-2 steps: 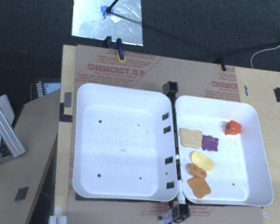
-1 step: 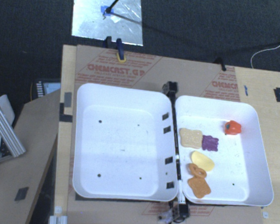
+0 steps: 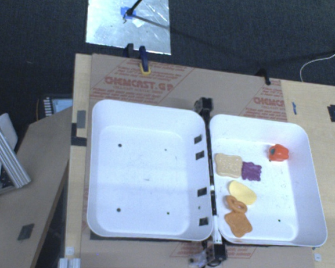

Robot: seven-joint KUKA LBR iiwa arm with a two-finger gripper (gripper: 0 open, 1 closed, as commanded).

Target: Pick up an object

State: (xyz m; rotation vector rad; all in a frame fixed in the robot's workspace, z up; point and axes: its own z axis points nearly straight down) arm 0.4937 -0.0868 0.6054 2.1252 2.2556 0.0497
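The right bin [image 3: 304, 171] holds several small toy foods. A red-orange pepper [image 3: 278, 152] lies near its far right corner. A tan bread slice [image 3: 228, 165] and a purple piece [image 3: 251, 171] sit side by side near the divider. Below them lie a yellow oval piece [image 3: 242, 193], an orange pretzel-like ring [image 3: 236, 205] and a brown-orange cookie shape [image 3: 239, 224], close together along the bin's left side.
The left bin [image 3: 147, 169] sits beside the right one, joined by black clips [image 3: 201, 157]. Both rest on a cardboard sheet [image 3: 160, 83] on the bench. A shiny metal plate [image 3: 130, 15] lies on the dark floor beyond. A metal frame [image 3: 3, 151] stands at left.
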